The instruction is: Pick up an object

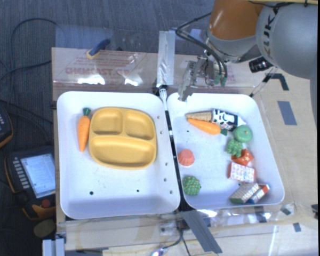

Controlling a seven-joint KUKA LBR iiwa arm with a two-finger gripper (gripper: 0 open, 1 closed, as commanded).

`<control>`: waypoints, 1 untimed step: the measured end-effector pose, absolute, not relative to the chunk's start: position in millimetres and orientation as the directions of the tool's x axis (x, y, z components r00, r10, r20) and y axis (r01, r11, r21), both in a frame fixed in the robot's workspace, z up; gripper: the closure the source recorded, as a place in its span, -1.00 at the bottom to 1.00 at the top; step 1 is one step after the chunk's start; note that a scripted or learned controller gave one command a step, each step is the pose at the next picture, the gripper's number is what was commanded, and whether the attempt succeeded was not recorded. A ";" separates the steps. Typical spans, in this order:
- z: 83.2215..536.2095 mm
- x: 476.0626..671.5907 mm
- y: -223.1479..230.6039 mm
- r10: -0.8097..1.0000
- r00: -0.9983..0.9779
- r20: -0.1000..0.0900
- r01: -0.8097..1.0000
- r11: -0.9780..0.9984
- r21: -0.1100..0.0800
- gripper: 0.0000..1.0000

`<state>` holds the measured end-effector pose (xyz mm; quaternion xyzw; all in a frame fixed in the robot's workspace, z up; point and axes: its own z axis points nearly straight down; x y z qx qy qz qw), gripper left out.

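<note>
Arm poised over the far rim of the right bin, nothing picked yet.

The jaws [200,79] hang above the right bin's [266,143] far edge; whether they are released or clenched I cannot tell. The nearest object, a carrot [204,126], lies just nearward of them, its long axis running across the bin, with open floor on its near side.

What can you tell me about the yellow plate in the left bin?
The yellow plate is a rounded, matte tray, plastic by its look, split into three compartments: two smaller at the far side, one wide at the near side. It lies flat on the left bin floor, near its middle. A carrot lies along its left edge, close or touching; I cannot tell which.
</note>
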<state>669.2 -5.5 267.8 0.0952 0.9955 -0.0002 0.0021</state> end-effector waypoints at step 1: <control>185.0 618.4 -49.9 -0.308 -0.952 -0.002 -0.308 0.952 -0.001 1.00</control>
